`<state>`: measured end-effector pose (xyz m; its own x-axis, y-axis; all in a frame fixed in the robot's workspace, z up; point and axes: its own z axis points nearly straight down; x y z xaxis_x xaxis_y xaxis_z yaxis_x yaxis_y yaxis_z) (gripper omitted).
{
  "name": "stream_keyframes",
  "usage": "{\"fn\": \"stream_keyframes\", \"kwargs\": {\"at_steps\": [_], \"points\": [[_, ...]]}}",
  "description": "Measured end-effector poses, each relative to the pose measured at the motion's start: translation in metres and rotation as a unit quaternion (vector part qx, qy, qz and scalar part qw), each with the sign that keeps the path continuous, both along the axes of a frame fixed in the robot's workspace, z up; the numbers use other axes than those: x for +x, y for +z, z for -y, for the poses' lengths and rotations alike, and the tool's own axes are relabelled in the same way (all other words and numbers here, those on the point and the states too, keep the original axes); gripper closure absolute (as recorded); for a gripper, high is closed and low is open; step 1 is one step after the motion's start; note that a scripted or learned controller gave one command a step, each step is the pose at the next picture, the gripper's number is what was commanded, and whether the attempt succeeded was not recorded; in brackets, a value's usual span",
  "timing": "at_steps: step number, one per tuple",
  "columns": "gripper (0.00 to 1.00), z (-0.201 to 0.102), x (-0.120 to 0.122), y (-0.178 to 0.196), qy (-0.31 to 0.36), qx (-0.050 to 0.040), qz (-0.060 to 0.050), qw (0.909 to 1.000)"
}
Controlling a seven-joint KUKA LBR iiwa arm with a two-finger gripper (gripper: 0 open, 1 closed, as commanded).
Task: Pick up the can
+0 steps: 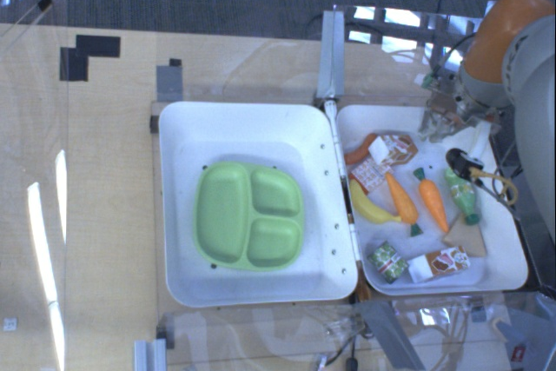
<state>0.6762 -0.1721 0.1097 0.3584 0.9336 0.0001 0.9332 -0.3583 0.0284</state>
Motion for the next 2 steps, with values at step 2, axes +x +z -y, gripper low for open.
{"fn": "stream_keyframes", "kwargs": {"at_steps": [2], "points": [[0.0,0.022,-0.04,-0.023,-0.014,0.0057,-0.01,0.9998]]}}
